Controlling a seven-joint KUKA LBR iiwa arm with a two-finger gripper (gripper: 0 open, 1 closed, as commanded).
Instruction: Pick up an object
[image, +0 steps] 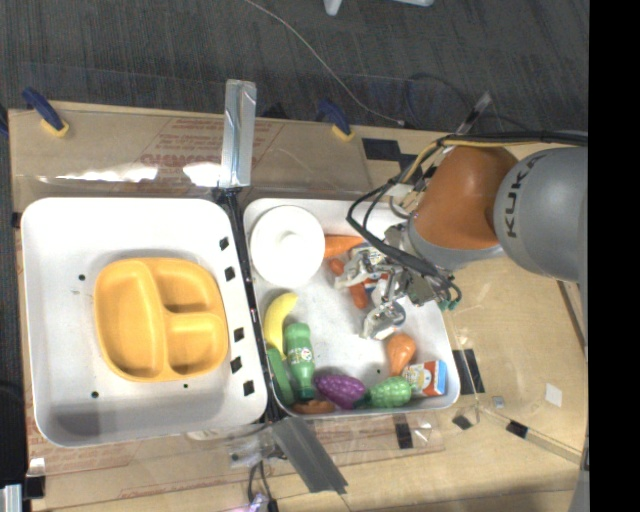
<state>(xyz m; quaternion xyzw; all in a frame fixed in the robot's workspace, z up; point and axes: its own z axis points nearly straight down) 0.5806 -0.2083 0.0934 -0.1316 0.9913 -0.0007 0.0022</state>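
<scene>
The gripper is hanging low in the right bin; whether its jaws are parted cannot be told. An orange carrot is lying just below it, near the bin's right wall. Bare floor is showing left of it, toward the banana and green bottle. Purple grapes are crowding the near edge.

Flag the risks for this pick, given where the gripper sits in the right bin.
1. The gripper is low among crowded toys: an orange piece lies just beside it, so it may push things aside rather than grasp one.
2. The toys along the right bin's near wall, such as the purple grapes and green bottle, are packed together; a grab there might catch two.
3. Loose black cables by the wrist could snag.
</scene>
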